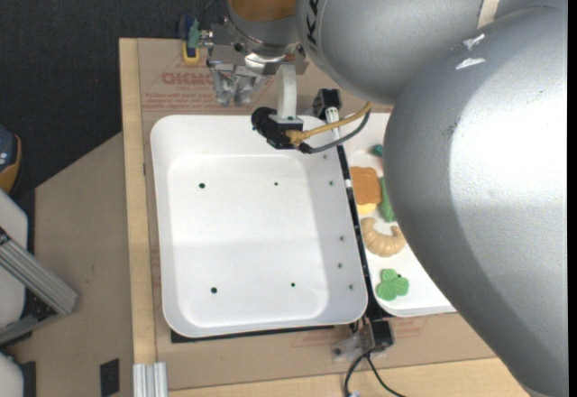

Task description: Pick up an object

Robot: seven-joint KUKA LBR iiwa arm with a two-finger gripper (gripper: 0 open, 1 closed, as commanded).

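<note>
While the gripper (236, 90) hangs past the left bin's (180, 233) far rim, jaw state impossible to tell, the pickable objects (371, 206) lie in the right bin (424, 305); it should move right and descend squarely.

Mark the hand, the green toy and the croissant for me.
hand (233, 90): camera view, between its fingertips.
green toy (392, 285): camera view, its middle.
croissant (383, 238): camera view, middle of its curved body.
</note>
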